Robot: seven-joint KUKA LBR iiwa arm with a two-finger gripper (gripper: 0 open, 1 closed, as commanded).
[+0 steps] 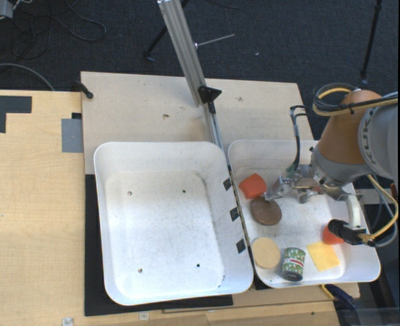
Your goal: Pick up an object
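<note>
- Camera view, slanted look down on the bench [152, 107] with two shallow white bins side by side.
- Left bin [111, 182]: large, rounded corners, bare white floor with a few dark specks; its right rim meets the other bin along a divider with small black clips.
- Metal rail [186, 49]: grey, slanting from the top centre down to the junction of the two bins.
- Right bin [362, 267]: smaller, carries all the loose objects.
- Orange-red block [253, 185]: near the bin's left rim, upper half, a soft-edged cube shape.
- Brown disc [265, 212]: flat, dark brown, oval, just below the orange-red block and close to the left rim.
- Tan disc [266, 253]: pale, round, near the front-left corner of the right bin.
- Green can [293, 263]: small, lying tilted, green and white label, just beside the tan disc on its right.
- Gripper [276, 192]: metallic, low over the bin floor, tips just right of the orange-red block and above the brown disc; cannot tell how its claw is set, and nothing is seen in it.
- Yellow block [324, 256]: flat, square, near the front rim, right of the can.
- Red piece [333, 234]: small, near the right rim, partly behind a black cable part.
- Arm [352, 138]: grey with orange band, reaching in over the bin's right edge.
</note>
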